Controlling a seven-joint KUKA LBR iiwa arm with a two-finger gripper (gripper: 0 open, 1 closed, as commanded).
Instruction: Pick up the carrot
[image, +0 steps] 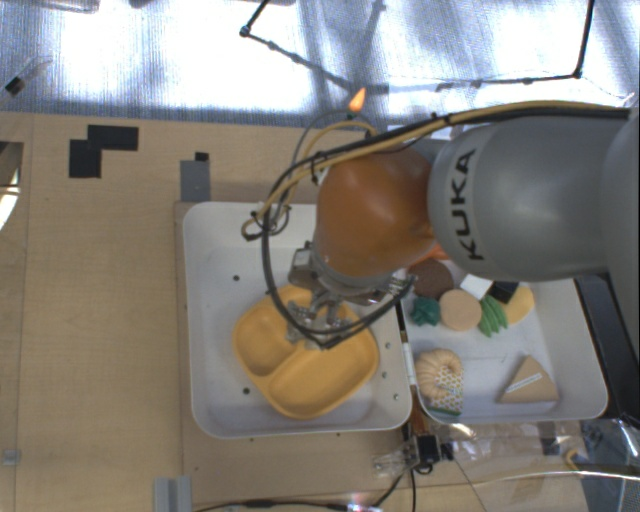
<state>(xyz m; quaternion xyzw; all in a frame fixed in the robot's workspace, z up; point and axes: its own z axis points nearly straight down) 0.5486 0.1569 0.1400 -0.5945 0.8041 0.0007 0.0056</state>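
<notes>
The carrot (517, 306) appears as a small yellow-orange piece with a green leafy top (492, 318), lying in the right bin (580, 400) near its far side and partly hidden by the arm. My gripper (322, 318) hangs over the left bin (215, 300), well left of the carrot. It sits directly above a large yellow divided dish (300, 370), at or close to its far rim. The orange wrist band (375, 215) and the cables cover the gripper's upper part.
The right bin also holds a round tan disc (460, 310), a small green piece (426, 312), a brown item (435, 278), a net-wrapped object (441, 378) and a tan wedge (528, 382). The grey arm (540, 190) spans the right bin's far half.
</notes>
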